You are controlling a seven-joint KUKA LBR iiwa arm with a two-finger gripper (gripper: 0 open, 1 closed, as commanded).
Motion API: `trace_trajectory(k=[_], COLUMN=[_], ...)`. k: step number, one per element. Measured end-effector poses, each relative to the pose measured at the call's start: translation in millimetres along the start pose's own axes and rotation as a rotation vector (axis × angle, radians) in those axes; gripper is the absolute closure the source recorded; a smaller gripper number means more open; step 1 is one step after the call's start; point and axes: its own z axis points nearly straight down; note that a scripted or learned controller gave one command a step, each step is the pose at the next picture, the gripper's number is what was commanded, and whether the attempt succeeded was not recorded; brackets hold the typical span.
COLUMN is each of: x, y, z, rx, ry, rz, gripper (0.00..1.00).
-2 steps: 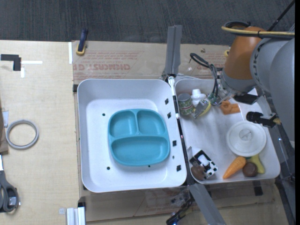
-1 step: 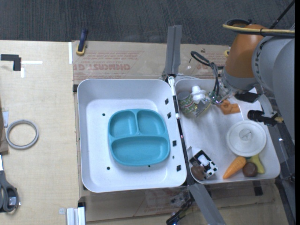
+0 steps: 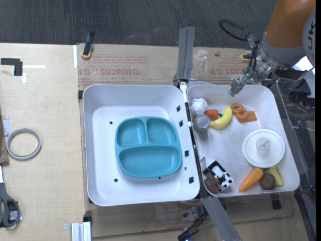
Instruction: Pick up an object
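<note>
Wooden bench (image 3: 40, 99), dark carpet (image 3: 125, 9), two white bins (image 3: 95, 149), gripper (image 3: 236, 88) state unclear above right bin.

Both white bins (image 3: 95, 149) look like smooth, slightly glossy plastic. The teal divided plate (image 3: 148, 147) in the left bin is matt plastic. In the right bin, the banana (image 3: 222, 118) and carrot (image 3: 250, 179) have a smooth plastic sheen, and the white round lid (image 3: 264, 147) is glossy. The small cup (image 3: 201, 122) looks metallic. The bench (image 3: 40, 94) at the left edge shows pale, matt wood grain; cardboard (image 3: 130, 67) lies along the bins' far edge.
</note>
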Motion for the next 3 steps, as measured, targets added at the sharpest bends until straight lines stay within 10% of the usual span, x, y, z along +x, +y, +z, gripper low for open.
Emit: trace_trajectory(k=[1,2,3], x=[52,3,76], y=[19,-11,39], z=[-8,61,61], rx=[0.003,0.003,0.001], ry=[0.002,0.003,0.003], rz=[0.154,-0.05,-0.049], gripper=[1.0,1.0,1.0])
